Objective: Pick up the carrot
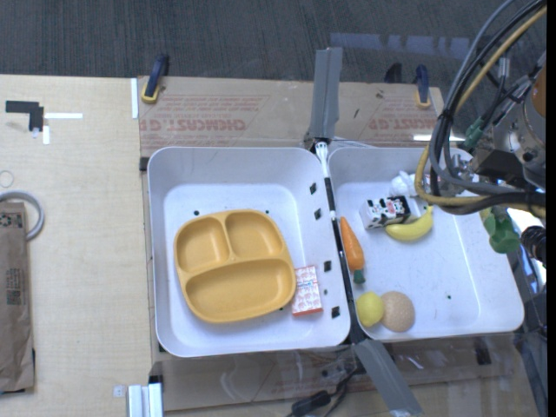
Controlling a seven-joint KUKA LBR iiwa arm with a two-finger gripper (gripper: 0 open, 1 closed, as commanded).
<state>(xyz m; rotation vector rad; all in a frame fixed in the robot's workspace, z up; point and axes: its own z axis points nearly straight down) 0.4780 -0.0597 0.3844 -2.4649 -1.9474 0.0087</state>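
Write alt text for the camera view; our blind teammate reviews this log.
An orange carrot lies along the left wall of the right bin, near a banana, lemon and small box. The left bin holds a yellow divided plate. The grey arm hangs over the right bin's far right.

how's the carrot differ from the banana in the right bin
The carrot is orange with a green end; the banana is yellow. The carrot is straight and lies along the bin's left wall, pointing up and down the view; the banana is curved and lies further in, beside a black and white item. Both lie flat in the right bin.
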